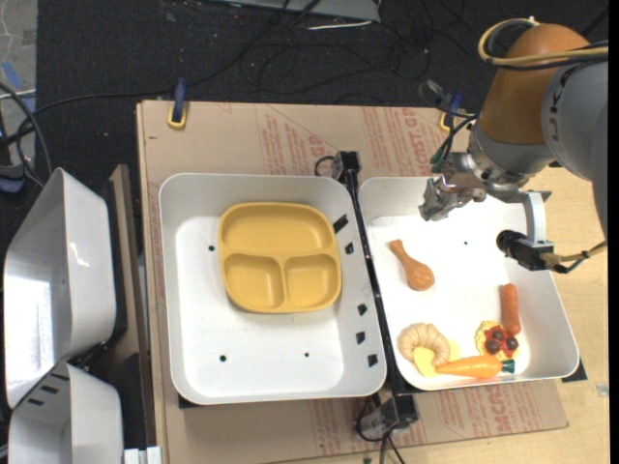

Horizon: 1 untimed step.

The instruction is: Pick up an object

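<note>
The right bin (542,259) holds several toy foods. A tan chicken drumstick (412,265) lies near its middle left. A red sausage (510,307) sits at the right, a croissant (424,338) at the front, an orange carrot (470,364) along the front edge, and a small pizza slice (499,340) by the front right corner. My gripper (441,201) hangs over the bin's back left part, above and right of the drumstick, apart from all the foods.
The left bin (193,356) carries a yellow divided plate (280,256). A black divider (360,259) runs between the bins. The grey arm with its orange band (527,75) comes in from the upper right. White tubs (53,278) stand off the bench's left.
</note>
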Each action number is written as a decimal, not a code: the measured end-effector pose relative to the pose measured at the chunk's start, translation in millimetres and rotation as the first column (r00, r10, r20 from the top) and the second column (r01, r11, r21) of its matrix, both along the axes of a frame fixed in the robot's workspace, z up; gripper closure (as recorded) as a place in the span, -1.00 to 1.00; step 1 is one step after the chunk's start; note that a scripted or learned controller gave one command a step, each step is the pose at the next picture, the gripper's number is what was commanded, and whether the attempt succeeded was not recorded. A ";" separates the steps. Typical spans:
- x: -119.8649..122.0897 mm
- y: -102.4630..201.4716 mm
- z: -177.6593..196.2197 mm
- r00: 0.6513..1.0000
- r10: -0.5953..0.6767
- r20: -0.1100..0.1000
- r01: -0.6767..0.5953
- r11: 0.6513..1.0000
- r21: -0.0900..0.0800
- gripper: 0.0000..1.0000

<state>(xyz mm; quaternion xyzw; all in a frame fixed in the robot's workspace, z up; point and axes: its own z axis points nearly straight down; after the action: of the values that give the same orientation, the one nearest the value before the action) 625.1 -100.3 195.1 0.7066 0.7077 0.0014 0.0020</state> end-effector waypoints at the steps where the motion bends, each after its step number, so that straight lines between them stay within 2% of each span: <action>1: 0.7 -0.1 34.9 1.000 0.000 -0.002 0.000 1.000 0.000 1.00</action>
<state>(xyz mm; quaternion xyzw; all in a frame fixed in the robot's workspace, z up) 625.8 -100.4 230.0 0.7065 0.7078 0.0009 0.0013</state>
